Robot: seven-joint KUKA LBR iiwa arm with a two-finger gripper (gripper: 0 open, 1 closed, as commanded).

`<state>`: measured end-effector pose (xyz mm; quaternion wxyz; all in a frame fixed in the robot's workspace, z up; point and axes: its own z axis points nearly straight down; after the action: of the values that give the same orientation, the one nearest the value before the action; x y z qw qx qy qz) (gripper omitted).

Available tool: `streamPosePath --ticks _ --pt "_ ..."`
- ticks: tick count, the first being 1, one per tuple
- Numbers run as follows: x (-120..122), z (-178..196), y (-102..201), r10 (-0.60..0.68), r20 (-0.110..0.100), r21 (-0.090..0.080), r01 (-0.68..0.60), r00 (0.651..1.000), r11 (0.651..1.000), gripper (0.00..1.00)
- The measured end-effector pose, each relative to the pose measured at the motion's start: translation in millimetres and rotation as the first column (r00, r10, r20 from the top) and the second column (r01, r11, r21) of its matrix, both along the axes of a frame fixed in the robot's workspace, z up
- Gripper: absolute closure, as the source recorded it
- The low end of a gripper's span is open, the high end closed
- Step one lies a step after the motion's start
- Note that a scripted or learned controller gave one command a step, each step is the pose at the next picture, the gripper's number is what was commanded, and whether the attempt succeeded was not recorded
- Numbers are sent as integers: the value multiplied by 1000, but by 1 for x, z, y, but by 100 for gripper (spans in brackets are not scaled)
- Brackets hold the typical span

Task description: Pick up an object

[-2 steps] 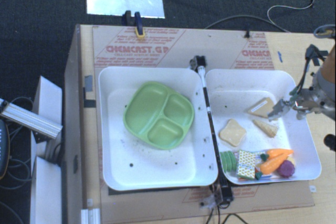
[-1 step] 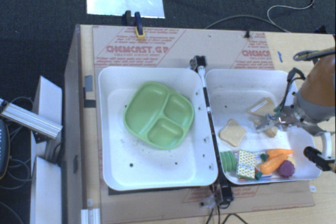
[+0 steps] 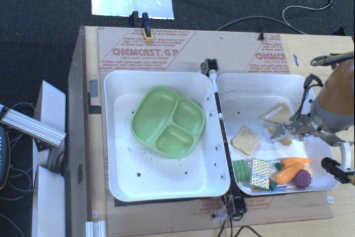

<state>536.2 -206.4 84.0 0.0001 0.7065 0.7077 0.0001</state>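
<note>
My gripper (image 3: 282,134) is low in the right bin (image 3: 260,83), reaching in from the right on the grey arm with its orange band (image 3: 338,91). It sits just below a pale bread slice (image 3: 277,114), and a small tan piece (image 3: 286,141) shows right under it. A toast-shaped piece (image 3: 246,140) lies to its left. Along the bin's front wall lie a green ridged item (image 3: 241,170), a patterned yellow-green box (image 3: 259,174), two orange carrots (image 3: 289,168) and a purple round item (image 3: 302,177).
A green divided plate (image 3: 168,121) lies in the left bin (image 3: 127,175). A black divider rail (image 3: 219,114) runs between the two bins. A cable loops beside the arm at the right bin's far right wall.
</note>
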Motion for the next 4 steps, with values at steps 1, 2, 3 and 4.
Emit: streamPosePath --ticks 1,2,3,4 --pt "-18 0 0 0 0 0 0 1000 1000 0" --pt "-50 0 0 -1 1 0 1 1000 1000 0" --pt "-48 11 -1 0 5 -2 0 1000 1000 100" --pt "-48 11 -1 0 4 -1 0 1000 1000 0"
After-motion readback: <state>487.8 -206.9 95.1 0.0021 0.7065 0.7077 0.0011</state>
